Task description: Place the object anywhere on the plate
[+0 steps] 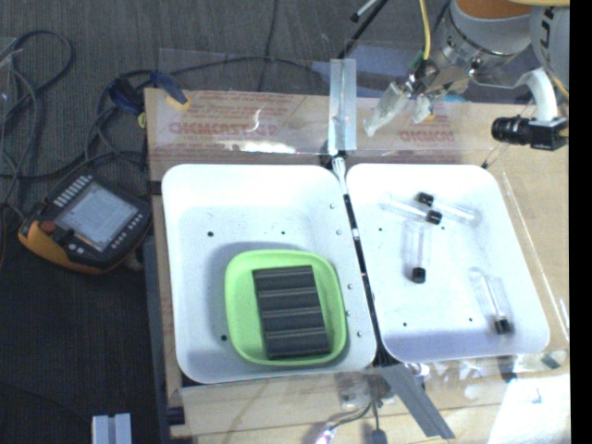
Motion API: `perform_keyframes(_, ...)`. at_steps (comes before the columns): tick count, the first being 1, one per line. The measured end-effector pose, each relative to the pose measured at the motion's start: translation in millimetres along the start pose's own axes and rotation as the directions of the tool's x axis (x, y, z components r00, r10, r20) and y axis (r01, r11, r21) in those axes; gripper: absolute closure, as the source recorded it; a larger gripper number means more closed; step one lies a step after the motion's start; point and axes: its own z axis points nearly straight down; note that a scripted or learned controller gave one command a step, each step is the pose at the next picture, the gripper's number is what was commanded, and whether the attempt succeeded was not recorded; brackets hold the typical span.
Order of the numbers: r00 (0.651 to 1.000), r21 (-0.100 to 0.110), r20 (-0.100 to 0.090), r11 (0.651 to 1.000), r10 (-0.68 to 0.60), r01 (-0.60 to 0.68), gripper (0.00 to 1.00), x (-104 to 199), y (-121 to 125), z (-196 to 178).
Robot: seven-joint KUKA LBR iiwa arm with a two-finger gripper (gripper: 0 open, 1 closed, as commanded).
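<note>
A lime green plate (pixel 239 285) lies in the front half of the left bin (pixel 194 202). A dark grey ridged block (pixel 290 312) rests flat on it. Several clear tubes with black caps lie in the right bin (pixel 518 248): two crossed near the back (pixel 407 209), one upright in the middle (pixel 416 248), and one at the front right (pixel 490 296). My gripper (pixel 404 111) hangs high over the back edge of the right bin. Its pale fingers (pixel 384 114) are spread open with nothing between them.
A metal divider post (pixel 342 104) rises behind the seam between the bins. A taped cardboard panel (pixel 240 123) runs along the back. A teach pendant (pixel 88 220) and cables lie on the floor to the left.
</note>
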Motion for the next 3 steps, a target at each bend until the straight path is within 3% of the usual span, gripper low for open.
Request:
perform_keyframes(1, 1.0, 0.0, 0.001, 1.0, 0.01, -0.01, 0.0, -18.8, -7.4, 25.9)
perform_keyframes(2, 1.0, -0.001, 0.0, 1.0, -0.019, 0.019, 0.0, 17.4, 6.7, -1.5)
perform_keyframes(3, 1.0, -0.002, -0.002, 1.0, 0.002, -0.002, 0.0, 31.5, 12.2, -6.0)
